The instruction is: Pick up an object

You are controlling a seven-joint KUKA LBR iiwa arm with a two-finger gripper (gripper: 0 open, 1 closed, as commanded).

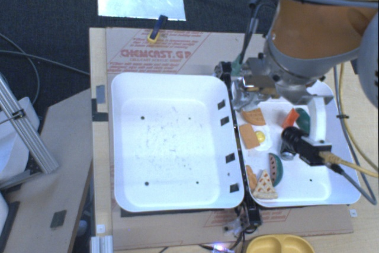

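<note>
Nothing is lifted yet — the tool (pixel 246 95) hangs over the right bin (pixel 320 189) at its 11 o'clock corner, whether parted or closed I cannot tell. Toy foods, including a cracker (pixel 255 117), lie below — the pick remains.

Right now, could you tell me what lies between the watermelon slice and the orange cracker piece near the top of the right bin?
In the camera view, between the watermelon slice and the cracker piece lies an orange slab with a small yellow item beside it.

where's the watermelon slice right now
The watermelon slice lies in the right bin, near its front-left part, just right of a pizza slice and below the fried egg.
</note>
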